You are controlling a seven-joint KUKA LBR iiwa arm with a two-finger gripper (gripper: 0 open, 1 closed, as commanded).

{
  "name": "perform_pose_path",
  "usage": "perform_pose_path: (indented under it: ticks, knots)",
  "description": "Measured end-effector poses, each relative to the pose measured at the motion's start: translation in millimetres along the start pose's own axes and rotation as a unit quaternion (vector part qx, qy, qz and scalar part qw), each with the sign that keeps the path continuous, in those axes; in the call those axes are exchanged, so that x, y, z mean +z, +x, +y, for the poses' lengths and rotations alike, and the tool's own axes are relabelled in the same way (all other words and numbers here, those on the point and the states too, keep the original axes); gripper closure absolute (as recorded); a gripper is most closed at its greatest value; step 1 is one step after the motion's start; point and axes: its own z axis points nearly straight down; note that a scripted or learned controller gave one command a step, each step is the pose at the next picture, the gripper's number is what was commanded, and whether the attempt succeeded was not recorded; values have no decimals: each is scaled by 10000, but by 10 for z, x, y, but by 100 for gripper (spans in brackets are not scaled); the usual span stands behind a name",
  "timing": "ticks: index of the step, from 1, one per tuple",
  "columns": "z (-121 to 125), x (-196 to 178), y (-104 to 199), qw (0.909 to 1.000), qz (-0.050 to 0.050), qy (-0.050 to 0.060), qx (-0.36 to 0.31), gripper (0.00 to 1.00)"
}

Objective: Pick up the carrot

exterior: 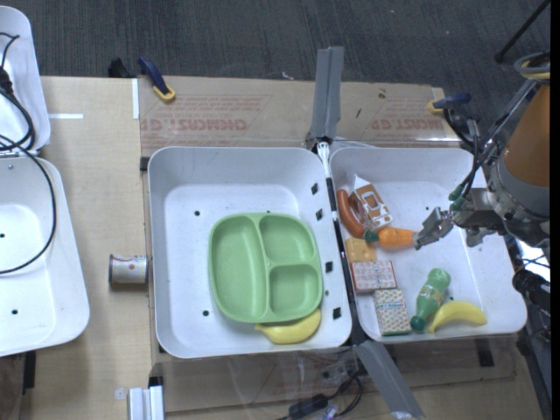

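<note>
The bench [96, 173] is carrying two shallow white bins side by side, the left bin [166, 234] and the right bin [503, 269], and they are touching at the middle. A small metal can [128, 270] is lying on its side on the bench, just beside the left bin. A blue and yellow clamp [155, 79] is sitting at the far edge.

Dark carpet floor [262, 16], wooden bench [96, 182]

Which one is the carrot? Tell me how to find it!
Look in the right bin, the one the pincer reaches into. Near its left wall, below the hot dog, lies the carrot. It is the bright orange stub with a little green end, just beside the pincer's tip.
</note>
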Motion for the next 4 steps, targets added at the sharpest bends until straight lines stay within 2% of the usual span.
perform_pose_path:
  ticks: [1, 2, 3, 4]
  knots:
    - [-33, 554, 129, 9996, 2, 4, -288, 0]
    - [542, 1617, -117, 9960, 1, -10, -898, 0]
    - [541, 1534, -122, 9962, 3, -4, -876, 100]
    - [478, 646, 572, 9974, -1, 1, 724, 100]
